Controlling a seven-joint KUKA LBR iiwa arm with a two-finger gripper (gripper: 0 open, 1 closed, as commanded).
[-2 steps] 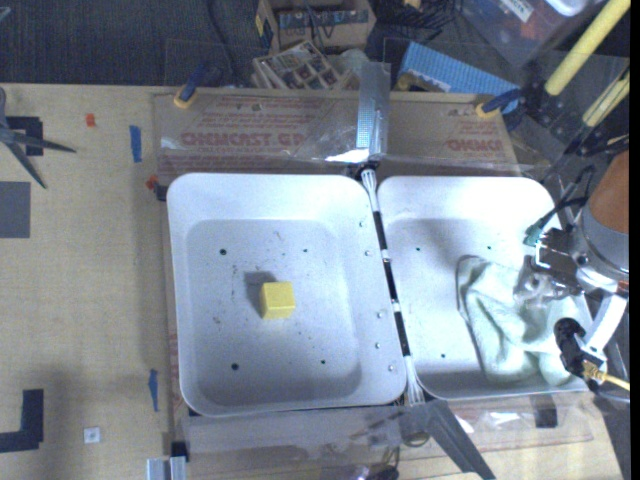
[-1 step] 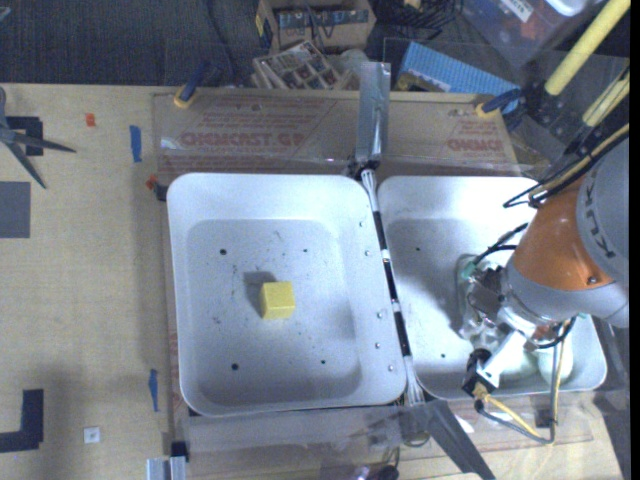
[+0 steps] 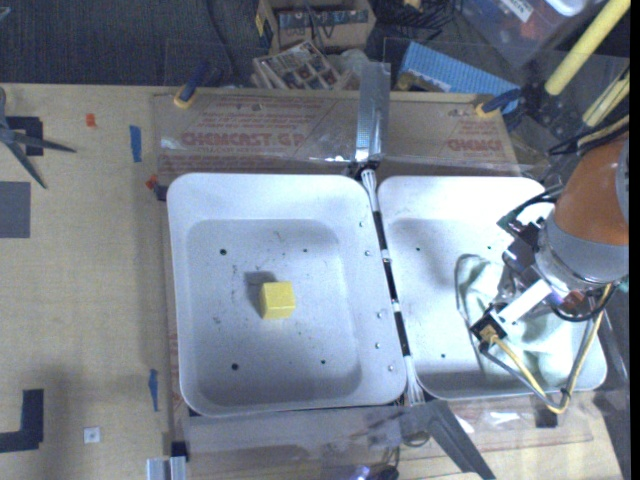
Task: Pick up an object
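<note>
Pincer (image 3: 505, 290) over near bin (image 3: 440, 218); yellow block (image 3: 278, 300) in far bin (image 3: 200, 268), not yet picked.

Block sits alone on the far bin's floor, across the divider (image 3: 385, 268) from the pincer and well apart from it, turned slightly askew to the bin walls. Pincer opening: cannot tell, as the wrist hides it. Nothing seen held. Judged: block is small, light, maybe foam or soft plastic, matte rather than slippery, not fragile. Best hold is from above, across two opposite flat faces, with the pincer rotated to match the skew. Corner contact would likely spin the block away.
</note>
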